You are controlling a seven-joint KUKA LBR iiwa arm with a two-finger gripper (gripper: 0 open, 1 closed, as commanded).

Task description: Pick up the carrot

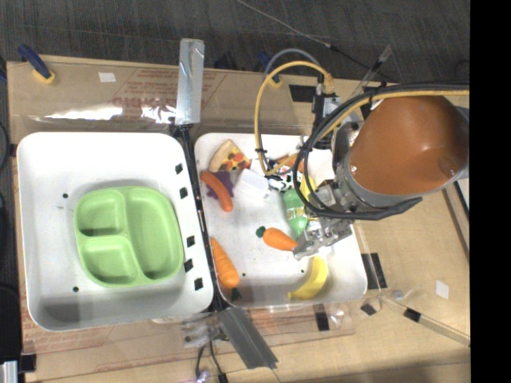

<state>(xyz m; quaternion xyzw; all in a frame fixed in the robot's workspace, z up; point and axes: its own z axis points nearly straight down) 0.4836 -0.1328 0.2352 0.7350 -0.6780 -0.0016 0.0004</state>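
You see the green divided plate (128, 234) in the left bin (32, 214). In the right bin (351, 282), one carrot (224, 266) lies against the left wall, a hot dog (217, 190) and pizza slice (229, 158) sit above it, and a second carrot (278, 238) rests mid-bin. The gripper (315, 242) hangs just right of that carrot, above the banana (312, 279); you cannot tell its opening or any hold.

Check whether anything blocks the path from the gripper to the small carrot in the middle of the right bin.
Nothing visible does. The grey two-finger gripper hangs right beside the small orange carrot with the green top, with bare white bin floor between them. The curved yellow banana lies below, off that line.
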